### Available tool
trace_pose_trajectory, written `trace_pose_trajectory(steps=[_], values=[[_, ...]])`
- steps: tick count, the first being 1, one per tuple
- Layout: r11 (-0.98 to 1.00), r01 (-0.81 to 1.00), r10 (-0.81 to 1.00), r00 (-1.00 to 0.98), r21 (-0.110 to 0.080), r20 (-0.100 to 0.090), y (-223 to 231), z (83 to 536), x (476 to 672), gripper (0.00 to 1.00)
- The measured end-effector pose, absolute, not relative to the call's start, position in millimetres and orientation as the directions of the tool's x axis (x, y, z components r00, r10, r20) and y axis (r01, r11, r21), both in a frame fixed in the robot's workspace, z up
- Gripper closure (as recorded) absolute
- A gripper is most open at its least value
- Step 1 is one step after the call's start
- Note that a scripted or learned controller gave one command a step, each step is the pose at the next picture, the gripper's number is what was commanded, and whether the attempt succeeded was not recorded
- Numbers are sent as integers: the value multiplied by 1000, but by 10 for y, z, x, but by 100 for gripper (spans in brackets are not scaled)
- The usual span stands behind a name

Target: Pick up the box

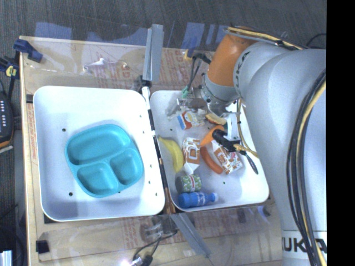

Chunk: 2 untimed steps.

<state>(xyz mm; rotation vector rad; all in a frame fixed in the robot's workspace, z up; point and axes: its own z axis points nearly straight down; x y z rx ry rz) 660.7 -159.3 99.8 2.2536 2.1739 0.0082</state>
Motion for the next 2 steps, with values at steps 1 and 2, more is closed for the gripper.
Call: trace_pose_trajectory(steps=[1,2], values=[[-46,999,999,46,12,-3,-1602,996,6612,0],[-40,999,999,40,15,-2,-1665,999,6618,0]])
